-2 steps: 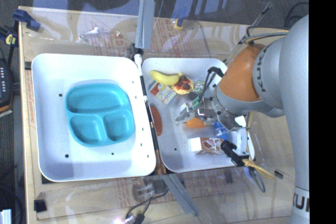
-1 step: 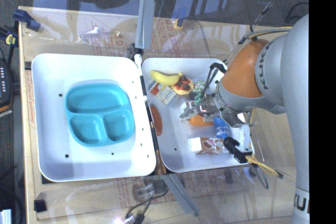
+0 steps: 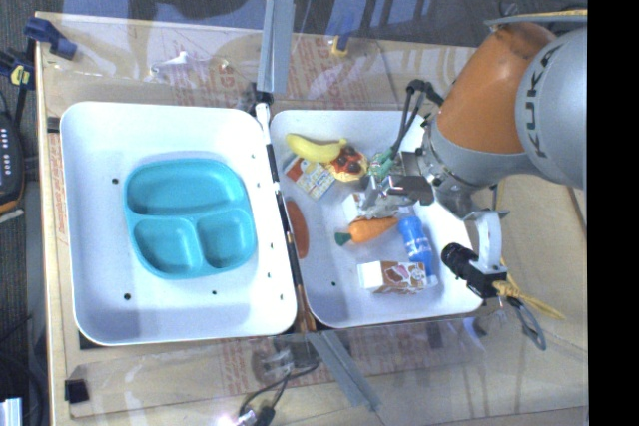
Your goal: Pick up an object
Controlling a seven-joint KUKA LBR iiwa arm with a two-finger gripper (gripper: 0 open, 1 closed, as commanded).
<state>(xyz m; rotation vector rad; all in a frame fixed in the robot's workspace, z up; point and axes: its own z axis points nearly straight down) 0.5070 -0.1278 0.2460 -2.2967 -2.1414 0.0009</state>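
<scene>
The right bin (image 3: 329,304) holds a yellow banana (image 3: 313,148), a red and yellow toy (image 3: 348,164), a small printed card (image 3: 315,181), an orange carrot (image 3: 368,230), a blue bottle (image 3: 414,245) and a small carton (image 3: 398,276). A brown oval piece (image 3: 297,226) lies by the bin's left wall. My gripper (image 3: 383,194) is low in this bin, just above the carrot and right of the red and yellow toy. The arm's grey and orange body hides the bin's right side.
The left bin (image 3: 90,294) carries a blue three-compartment tray (image 3: 190,214). A metal divider post (image 3: 274,45) stands behind the gap between the bins. Cables and black fittings (image 3: 469,266) hang off the wrist over the right bin's right edge.
</scene>
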